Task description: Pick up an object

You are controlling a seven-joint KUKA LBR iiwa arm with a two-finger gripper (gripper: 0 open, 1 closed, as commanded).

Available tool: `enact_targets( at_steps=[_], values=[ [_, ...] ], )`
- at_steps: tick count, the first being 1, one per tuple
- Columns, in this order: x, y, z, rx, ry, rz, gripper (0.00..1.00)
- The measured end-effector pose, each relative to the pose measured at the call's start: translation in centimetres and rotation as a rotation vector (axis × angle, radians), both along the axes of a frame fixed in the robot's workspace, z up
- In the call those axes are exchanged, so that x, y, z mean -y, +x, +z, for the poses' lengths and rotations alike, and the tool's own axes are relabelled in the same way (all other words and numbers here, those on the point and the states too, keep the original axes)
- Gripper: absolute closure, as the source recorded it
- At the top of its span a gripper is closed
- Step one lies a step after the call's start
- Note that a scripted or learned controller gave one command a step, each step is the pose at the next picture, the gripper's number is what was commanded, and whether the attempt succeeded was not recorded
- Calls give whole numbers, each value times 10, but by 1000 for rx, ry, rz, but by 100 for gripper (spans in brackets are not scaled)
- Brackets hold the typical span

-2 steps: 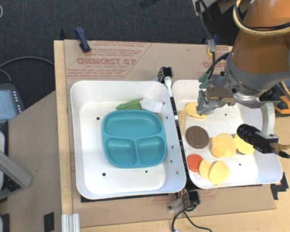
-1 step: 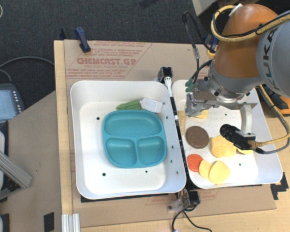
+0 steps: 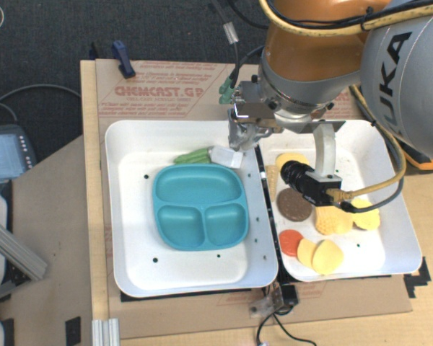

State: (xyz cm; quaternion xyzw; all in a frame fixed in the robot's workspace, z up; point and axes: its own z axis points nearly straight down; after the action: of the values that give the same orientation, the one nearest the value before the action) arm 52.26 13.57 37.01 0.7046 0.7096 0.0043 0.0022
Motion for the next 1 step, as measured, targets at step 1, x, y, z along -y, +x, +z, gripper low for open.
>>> enact_targets(
  at_steps=[1],
  values=[
    [-1,33,-89,-16,-5,-8,100]
  ],
)
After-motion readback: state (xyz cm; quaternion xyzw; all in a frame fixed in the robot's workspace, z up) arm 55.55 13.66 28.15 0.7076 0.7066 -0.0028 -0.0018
